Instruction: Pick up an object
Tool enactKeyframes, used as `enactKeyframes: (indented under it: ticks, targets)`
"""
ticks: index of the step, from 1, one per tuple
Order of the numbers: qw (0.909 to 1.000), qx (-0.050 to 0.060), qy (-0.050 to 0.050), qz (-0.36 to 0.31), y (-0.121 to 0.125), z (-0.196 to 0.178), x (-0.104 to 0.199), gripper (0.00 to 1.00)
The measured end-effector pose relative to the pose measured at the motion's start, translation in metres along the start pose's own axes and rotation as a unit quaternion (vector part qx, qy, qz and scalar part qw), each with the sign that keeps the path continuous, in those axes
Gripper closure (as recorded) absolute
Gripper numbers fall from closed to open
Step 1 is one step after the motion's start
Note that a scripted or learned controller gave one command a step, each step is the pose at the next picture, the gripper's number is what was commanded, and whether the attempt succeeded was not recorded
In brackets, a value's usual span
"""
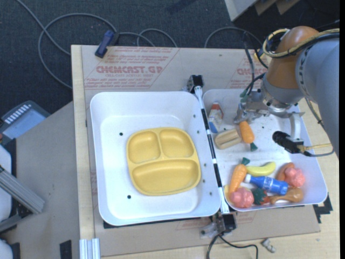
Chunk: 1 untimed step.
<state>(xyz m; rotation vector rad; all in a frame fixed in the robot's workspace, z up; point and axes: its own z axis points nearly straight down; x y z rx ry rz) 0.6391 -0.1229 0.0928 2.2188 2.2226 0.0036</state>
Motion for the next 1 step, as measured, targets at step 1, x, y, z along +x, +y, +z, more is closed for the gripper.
enactKeyframes:
  ticks: [1]
  targets:
    - [1.0000, 0.000, 0.000, 0.000, -0.0389, -0.0927, 0.0584, 1.00]
